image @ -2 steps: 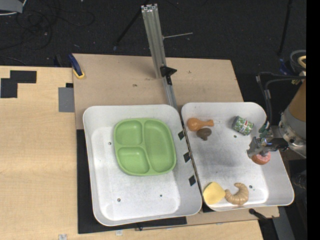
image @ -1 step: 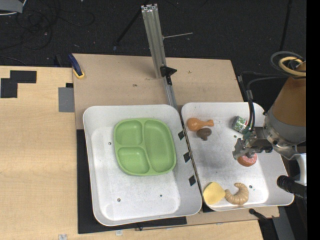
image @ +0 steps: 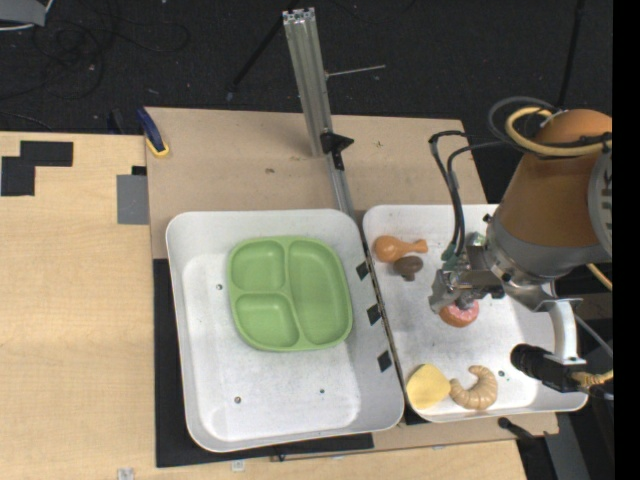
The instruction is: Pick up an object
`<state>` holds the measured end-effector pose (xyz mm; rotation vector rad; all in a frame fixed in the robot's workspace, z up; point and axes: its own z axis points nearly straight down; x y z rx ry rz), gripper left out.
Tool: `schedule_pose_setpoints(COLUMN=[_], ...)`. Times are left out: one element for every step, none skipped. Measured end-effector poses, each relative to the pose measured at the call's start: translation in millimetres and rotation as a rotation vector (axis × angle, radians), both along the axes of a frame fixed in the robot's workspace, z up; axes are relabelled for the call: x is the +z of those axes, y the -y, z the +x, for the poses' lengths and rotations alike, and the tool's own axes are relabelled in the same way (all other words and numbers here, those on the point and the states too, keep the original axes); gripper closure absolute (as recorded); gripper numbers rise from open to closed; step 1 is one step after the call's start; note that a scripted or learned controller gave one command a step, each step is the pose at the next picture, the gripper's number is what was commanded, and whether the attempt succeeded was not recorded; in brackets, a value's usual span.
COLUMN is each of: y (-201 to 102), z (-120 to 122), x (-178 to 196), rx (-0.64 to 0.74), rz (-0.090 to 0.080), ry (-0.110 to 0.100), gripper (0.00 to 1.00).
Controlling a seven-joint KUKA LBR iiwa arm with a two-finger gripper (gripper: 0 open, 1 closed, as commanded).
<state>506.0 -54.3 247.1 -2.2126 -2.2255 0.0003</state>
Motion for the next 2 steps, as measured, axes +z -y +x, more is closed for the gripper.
schedule_pose_setpoints(y=[-59.4,-113.6], z=[-7.0,3.4], x=[-0.1,-9.3], rx=[0.0,-0.001], rz=[0.0,-0.002], ry=[-0.002,-0.001], gripper=[1.0,1.0])
